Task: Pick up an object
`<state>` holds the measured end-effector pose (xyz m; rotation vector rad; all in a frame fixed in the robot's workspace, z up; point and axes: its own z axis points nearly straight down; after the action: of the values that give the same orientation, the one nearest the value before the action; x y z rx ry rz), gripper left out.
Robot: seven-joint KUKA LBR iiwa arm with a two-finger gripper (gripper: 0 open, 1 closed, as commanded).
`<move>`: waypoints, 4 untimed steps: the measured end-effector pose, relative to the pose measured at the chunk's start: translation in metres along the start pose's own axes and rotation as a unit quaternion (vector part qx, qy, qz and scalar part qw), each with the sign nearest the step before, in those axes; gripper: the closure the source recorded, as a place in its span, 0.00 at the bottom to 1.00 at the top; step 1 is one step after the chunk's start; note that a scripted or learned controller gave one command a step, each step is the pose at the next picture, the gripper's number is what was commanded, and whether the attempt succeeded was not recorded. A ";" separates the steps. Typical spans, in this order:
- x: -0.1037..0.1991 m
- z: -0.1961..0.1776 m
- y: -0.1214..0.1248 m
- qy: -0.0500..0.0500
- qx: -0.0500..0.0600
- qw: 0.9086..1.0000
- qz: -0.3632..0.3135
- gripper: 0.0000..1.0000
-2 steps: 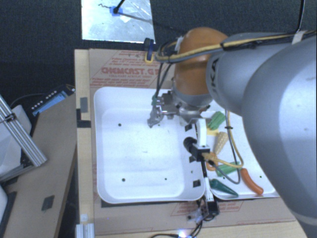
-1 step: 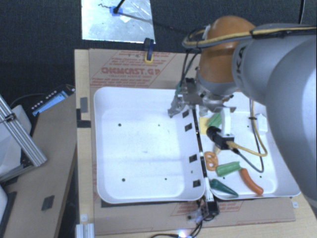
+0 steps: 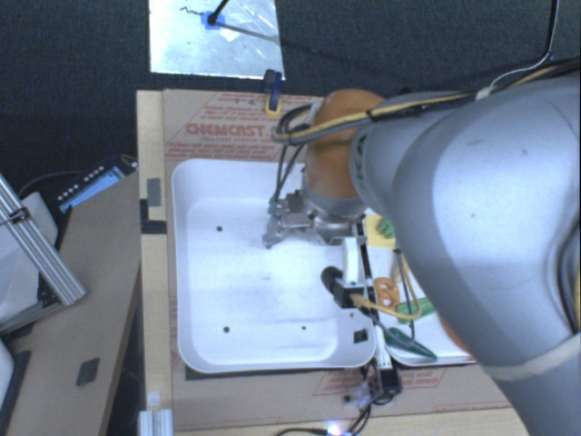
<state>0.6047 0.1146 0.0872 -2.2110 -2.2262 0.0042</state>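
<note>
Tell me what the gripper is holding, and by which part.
Nothing that can be seen: the gripper hangs over the left bin with no object at its tip.

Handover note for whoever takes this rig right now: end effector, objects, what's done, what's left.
End effector: low over the left bin, toward its far side; no object seen at it, grip state unreadable.
Objects: light green piece, orange piece, yellow-green piece and dark green piece lie in the right bin, which the arm largely covers.
Done: no pick evident.
Left: grasp one object and lift it.
</note>
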 end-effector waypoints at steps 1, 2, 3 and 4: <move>-0.003 -0.017 0.002 0.000 -0.003 1.000 0.002 1.00; 0.010 0.003 0.033 0.000 -0.004 1.000 0.001 1.00; 0.077 -0.133 0.055 0.003 -0.010 1.000 -0.002 1.00; 0.123 -0.210 0.065 0.002 -0.008 1.000 -0.001 1.00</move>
<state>0.6695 0.2381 0.2973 -2.2141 -2.2336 -0.0174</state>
